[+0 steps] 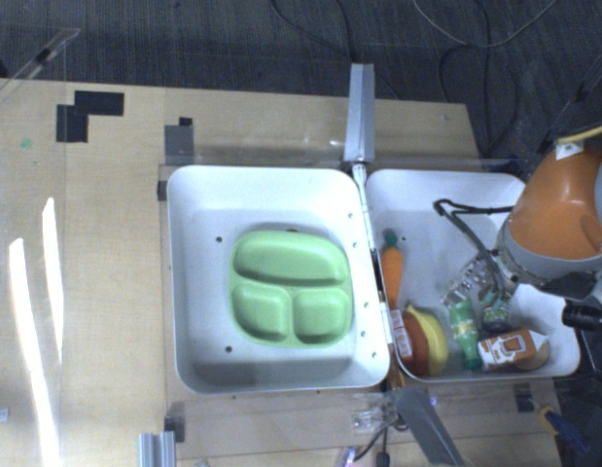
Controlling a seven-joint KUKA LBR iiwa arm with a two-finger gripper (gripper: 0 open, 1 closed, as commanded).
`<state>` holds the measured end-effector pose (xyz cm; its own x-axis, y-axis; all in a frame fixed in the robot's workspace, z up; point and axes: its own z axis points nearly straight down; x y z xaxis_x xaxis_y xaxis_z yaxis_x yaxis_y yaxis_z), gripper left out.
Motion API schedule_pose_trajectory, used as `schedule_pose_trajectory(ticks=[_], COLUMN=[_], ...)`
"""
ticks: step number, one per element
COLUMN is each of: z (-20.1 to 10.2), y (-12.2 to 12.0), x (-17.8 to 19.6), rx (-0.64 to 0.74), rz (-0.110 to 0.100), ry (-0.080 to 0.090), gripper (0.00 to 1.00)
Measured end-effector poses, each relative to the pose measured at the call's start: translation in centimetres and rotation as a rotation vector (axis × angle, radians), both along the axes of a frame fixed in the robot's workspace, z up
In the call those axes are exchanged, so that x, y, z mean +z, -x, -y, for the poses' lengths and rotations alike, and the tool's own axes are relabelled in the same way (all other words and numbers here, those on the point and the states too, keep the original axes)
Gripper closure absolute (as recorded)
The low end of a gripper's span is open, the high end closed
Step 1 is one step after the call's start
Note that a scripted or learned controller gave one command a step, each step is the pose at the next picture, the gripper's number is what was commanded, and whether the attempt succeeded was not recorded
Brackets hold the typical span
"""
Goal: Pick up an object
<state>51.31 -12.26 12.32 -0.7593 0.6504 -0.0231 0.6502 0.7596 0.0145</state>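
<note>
The right bin [427, 212] holds several small items along its left and front sides. An orange carrot [391, 272] lies by the bin's left wall. In front of it sit a red can [407, 337] and a yellow, banana-like piece [433, 335]. A green bottle [463, 327] and a brown-orange carton [513, 346] lie at the front right. My gripper [476, 286] hangs low over the bin just behind the green bottle, under the orange band of the arm [565, 202]. Nothing is seen held in it.
The left bin [198, 261] holds a green divided tray [291, 286]. A metal post [360, 115] stands between the bins at the back. A black cable [466, 212] loops over the back of the right bin. Bare bench lies to the left.
</note>
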Motion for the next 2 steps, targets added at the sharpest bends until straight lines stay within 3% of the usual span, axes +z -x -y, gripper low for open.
schedule_pose_trajectory(ticks=[1, 2], z=[-6.78, -6.77], y=[2.34, 2.34], x=[14.64, 14.63], rx=[-0.007, -0.007], rz=[-0.017, -0.017], ry=[-0.003, -0.003], gripper=[1.0, 0.0])
